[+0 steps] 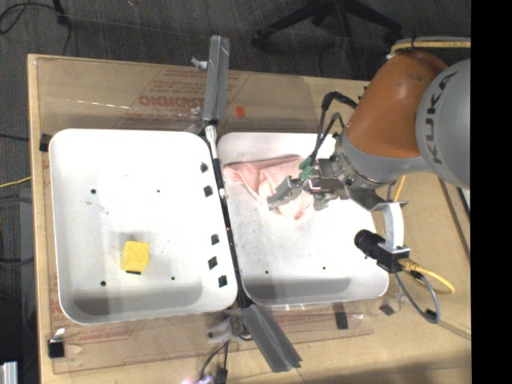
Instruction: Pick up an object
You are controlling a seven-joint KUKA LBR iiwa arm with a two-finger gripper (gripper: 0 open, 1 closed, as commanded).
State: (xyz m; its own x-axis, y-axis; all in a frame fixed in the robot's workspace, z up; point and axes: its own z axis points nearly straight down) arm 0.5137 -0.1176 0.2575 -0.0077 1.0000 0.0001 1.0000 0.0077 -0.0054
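Two shallow bins of smooth white plastic with a faint sheen: the left bin [80,174] and the right bin [336,282], the latter scuffed and faintly stained across its floor. Between them, a divider bar [216,86] of dull grey metal runs from 12 to 6 o'clock. In the left bin, a yellow block [134,256], matt and sponge-like. In the right bin, a pale pink cloth [260,174], soft, crumpled and matt. The gripper [300,190] shows bare grey metal; above it, the arm's orange band [396,102] is glossy, and the grey casing looks smooth. The bench [112,86] appears to be light wood under a clear, reflective sheet.
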